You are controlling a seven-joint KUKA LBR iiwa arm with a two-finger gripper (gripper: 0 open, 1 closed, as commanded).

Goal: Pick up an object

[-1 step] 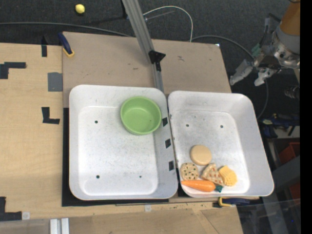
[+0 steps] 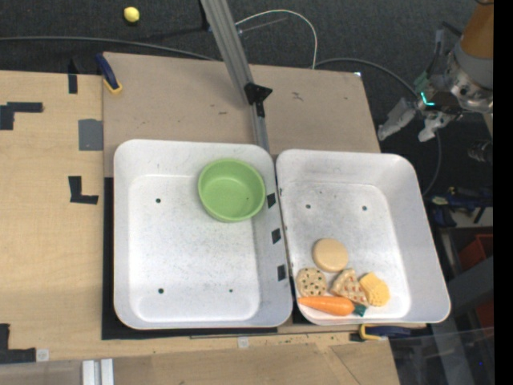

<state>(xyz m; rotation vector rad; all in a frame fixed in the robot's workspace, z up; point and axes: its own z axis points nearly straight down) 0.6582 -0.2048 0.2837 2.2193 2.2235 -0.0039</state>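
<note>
off the bench's upper right, gripper (image 2: 410, 123) hangs with fingers apart, holding nothing; carrot (image 2: 327, 305) lies well down-left, long axis left-right.

Bench (image 2: 48, 215) under two bins (image 2: 136, 239)

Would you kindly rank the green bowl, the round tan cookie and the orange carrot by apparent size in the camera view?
1. green bowl
2. and 3. orange carrot and round tan cookie: too alike to rank; the carrot is longer, the cookie wider.
</note>
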